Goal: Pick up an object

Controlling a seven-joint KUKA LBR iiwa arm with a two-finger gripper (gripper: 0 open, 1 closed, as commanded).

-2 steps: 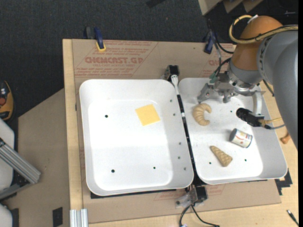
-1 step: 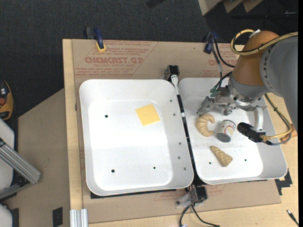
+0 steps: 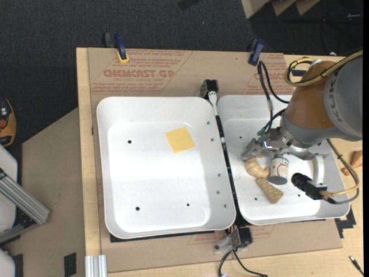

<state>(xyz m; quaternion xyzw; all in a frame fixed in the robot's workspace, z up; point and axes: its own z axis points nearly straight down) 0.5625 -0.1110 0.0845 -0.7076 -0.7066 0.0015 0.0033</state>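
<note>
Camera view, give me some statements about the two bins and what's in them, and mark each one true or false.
1. A yellow square lies in the left bin. True.
2. The arm is over the left bin. False: it is over the right bin.
3. A small can lies in the right bin. True.
4. The tan piece is in the left bin. False: it is in the right bin, beside the can.
5. The gripper is above the yellow square. False: it is in the right bin, near the tan piece.

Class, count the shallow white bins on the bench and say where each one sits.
2. The left bin holds a yellow square; the right bin sits beside it, under the arm.
</note>
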